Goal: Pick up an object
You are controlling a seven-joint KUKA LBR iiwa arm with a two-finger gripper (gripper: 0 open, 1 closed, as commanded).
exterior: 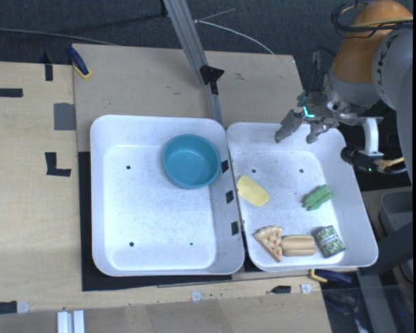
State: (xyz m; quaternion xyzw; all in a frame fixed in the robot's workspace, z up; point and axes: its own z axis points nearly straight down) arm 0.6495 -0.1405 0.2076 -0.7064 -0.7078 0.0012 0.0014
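My gripper hangs above the far edge of the right bin, its two fingers spread open with nothing between them. Below it in that bin lie a yellow piece, a green vegetable toy, a pizza slice, a tan bun-like piece and a small green packet. All of them sit well nearer the front of the bin than the gripper does.
The left bin holds a blue bowl near its back right corner. A grey metal pole slants across the back of the bench toward the seam between the bins. Cables run by the arm at right.
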